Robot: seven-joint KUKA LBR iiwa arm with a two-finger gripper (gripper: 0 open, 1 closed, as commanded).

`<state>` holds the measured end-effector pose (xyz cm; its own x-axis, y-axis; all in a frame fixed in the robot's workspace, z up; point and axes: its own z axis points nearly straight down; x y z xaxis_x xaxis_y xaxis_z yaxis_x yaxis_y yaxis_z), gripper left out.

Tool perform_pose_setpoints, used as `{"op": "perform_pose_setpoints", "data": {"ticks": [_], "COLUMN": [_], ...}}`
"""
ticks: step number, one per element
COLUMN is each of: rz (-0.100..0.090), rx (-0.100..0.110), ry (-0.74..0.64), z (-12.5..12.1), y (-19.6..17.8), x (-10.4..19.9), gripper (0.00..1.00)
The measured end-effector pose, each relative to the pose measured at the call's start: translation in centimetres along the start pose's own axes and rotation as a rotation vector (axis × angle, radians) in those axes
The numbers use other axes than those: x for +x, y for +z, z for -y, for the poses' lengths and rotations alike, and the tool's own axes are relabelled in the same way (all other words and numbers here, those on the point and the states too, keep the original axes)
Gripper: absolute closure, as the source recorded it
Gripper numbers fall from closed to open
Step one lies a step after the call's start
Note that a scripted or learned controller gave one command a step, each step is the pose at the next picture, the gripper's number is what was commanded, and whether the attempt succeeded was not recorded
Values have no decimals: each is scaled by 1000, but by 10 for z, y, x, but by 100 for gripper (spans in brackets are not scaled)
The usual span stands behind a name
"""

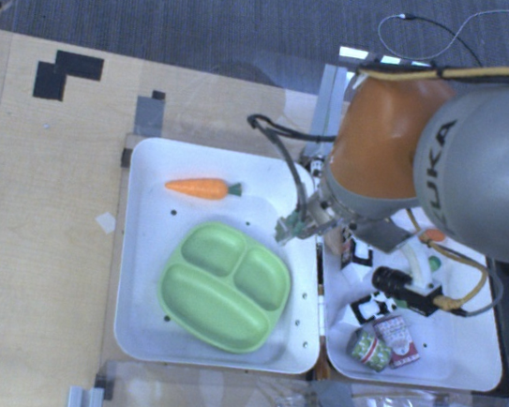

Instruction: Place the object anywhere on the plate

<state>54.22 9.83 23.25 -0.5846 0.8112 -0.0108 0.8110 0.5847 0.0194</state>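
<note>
Carrot (202,187) lies in the left bin, well apart from the jaws (291,228); their state cannot be told.

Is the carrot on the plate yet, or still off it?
Off it. The carrot lies on the left bin's floor, above the green plate, with white floor between them.

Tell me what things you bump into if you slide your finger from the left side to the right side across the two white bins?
Carrot → green plate → gripper → small crumpled packet.
</note>
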Motion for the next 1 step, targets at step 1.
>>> {"op": "perform_pose_setpoints", "data": {"ticks": [1], "rz": [0], "rx": [0], "ry": [0], "z": [0], "y": [0], "x": [0], "gripper": [0]}}
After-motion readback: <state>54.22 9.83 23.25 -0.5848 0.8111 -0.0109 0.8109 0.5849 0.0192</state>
